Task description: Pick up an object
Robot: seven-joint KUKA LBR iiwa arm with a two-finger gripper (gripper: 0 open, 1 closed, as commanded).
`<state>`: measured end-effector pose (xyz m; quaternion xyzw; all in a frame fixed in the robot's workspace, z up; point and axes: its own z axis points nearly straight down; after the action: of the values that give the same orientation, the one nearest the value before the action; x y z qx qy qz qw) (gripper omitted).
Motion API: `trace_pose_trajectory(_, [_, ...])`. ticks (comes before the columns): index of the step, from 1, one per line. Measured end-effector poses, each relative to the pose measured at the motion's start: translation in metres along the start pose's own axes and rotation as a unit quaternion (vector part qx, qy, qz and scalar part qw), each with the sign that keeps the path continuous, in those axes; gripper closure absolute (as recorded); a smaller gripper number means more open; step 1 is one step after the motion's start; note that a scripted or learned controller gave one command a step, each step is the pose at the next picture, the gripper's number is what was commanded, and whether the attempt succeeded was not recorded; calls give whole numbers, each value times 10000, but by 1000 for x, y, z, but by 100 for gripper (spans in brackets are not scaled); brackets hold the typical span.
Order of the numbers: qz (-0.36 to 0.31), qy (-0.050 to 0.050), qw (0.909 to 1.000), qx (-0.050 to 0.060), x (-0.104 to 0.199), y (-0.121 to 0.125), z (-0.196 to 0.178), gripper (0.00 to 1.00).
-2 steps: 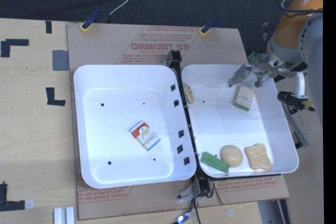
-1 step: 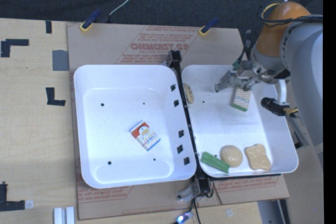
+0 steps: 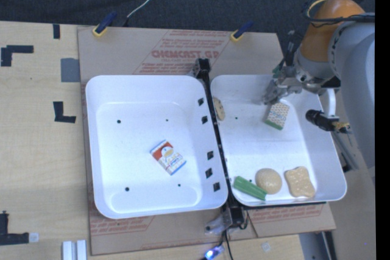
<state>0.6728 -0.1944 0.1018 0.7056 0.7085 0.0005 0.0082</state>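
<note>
Jaws (image 3: 275, 96) closed on green-edged sponge (image 3: 277, 115), well apart from green block (image 3: 250, 188), round bun (image 3: 268, 180), biscuit (image 3: 300, 182).

The gripper (image 3: 275, 94) hung over the right bin (image 3: 317, 149), a green-edged sponge (image 3: 278, 115) just beneath, perhaps pinched; a small carton (image 3: 167, 157) lay in the left bin (image 3: 106, 131).
</note>
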Motion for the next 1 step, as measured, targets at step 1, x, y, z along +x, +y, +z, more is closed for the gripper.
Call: trace_pose_trajectory(1, [1, 60, 10000, 58, 49, -43, -76, 100])
